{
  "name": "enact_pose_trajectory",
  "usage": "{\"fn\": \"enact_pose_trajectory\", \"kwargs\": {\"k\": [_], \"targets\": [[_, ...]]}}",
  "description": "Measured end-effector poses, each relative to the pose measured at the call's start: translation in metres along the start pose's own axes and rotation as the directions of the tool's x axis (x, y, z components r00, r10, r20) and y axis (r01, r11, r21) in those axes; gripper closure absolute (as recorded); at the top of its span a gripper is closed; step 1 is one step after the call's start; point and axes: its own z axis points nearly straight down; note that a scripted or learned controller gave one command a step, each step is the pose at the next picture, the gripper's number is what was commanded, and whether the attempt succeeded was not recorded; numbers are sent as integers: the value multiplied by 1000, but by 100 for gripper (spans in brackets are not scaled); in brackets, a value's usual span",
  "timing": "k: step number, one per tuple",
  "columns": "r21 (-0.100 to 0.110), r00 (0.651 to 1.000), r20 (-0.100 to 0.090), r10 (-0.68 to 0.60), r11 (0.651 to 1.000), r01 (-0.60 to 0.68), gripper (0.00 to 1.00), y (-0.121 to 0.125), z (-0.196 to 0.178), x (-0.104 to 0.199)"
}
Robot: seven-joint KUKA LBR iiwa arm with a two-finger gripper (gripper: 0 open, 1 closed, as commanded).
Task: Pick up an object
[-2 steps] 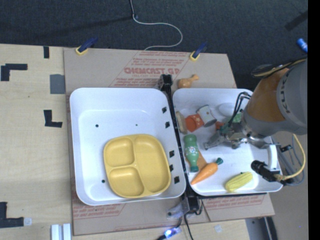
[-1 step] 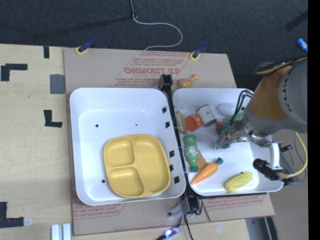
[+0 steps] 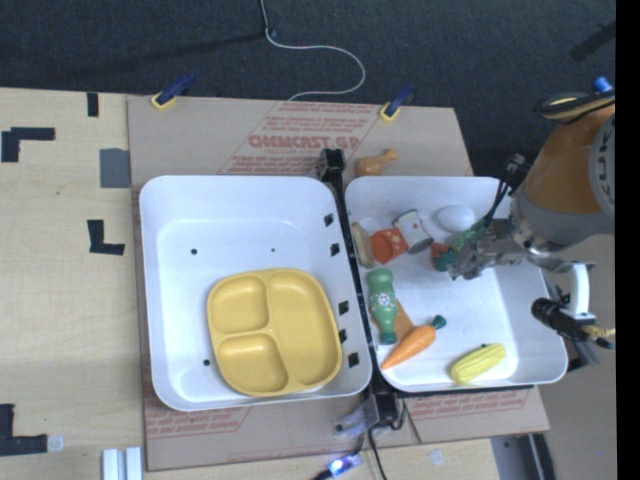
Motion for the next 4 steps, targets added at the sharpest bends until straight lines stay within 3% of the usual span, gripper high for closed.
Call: {"fn": "enact_pose_trajectory", "kwargs": {"k": [2,4], "targets": [[1,1000,-1,-1,1000,1,100,1,-70,0],[3,1000,-3,-7,1000,7,100,55,-75,108]]}}
